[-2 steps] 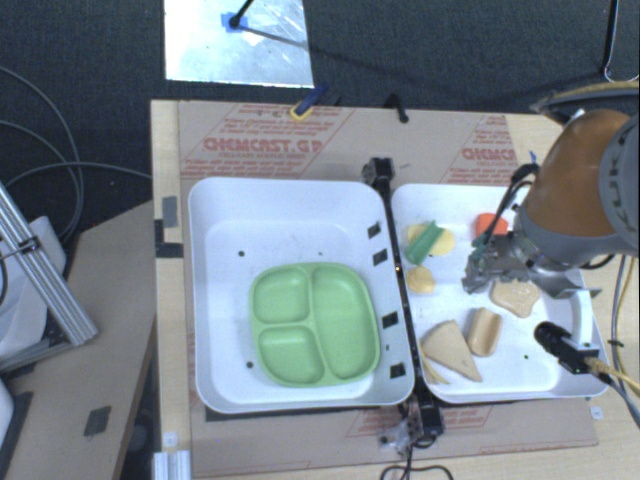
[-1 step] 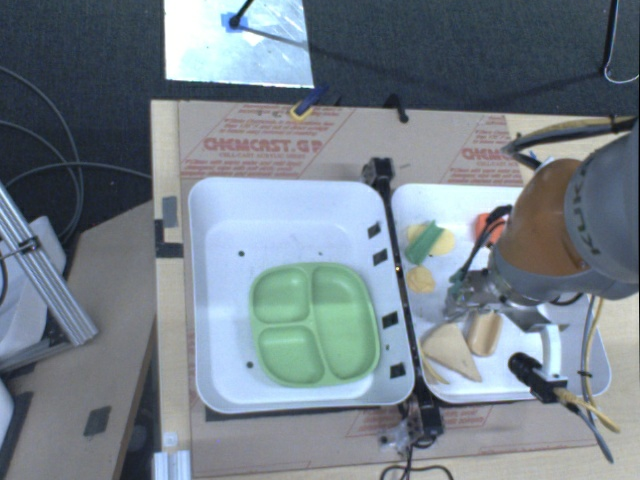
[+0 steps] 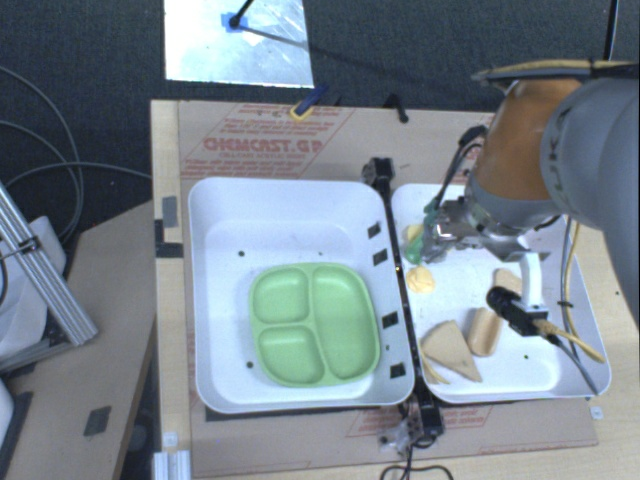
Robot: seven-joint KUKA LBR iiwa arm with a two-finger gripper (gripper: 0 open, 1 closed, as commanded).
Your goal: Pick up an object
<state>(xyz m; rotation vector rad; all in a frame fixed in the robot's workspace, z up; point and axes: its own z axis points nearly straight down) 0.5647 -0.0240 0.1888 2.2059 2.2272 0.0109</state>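
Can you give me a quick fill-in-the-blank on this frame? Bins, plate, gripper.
1. The green plate lies in the ___ bin of the view.
2. The plate has ___ compartments.
3. The gripper is over the ___ bin of the view.
4. The tan wedge lies near that bin's ___ edge.

Missing words: left; three; right; front

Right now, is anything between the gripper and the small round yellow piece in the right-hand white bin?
Nothing visible. The gripper hangs just above the small round yellow piece, with bare bin floor between; the tan wedge lies further forward.
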